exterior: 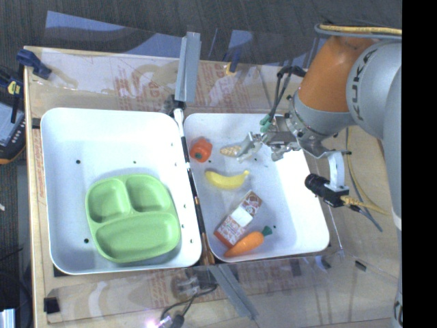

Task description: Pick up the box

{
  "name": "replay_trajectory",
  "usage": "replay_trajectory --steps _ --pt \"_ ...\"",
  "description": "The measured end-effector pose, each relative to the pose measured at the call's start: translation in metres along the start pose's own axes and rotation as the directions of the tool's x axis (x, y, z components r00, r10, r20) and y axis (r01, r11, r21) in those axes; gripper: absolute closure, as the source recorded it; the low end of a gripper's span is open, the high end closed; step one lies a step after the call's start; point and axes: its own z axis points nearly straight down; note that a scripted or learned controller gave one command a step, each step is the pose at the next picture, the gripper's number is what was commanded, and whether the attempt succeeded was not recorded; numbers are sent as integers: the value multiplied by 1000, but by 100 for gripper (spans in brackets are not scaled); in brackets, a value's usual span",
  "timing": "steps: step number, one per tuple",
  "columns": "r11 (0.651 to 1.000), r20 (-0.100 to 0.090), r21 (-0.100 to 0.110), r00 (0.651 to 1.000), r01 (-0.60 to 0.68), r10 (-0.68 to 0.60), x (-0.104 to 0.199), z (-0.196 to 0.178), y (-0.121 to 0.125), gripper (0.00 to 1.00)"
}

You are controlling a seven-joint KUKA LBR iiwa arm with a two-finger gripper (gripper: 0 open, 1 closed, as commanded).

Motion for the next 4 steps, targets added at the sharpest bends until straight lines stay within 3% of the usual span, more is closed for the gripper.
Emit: replay_trajectory --steps 1,2,3,4 --pt "995 1 -2 995 103 -103 37 98 -58 0" --pt "989 7 -17 989 147 -147 34 137 -85 0" --pt "988 10 -17 988 152 -151 32 126 -84 100" --pt "988 10 -17 988 152 -152 32 126 -84 0"
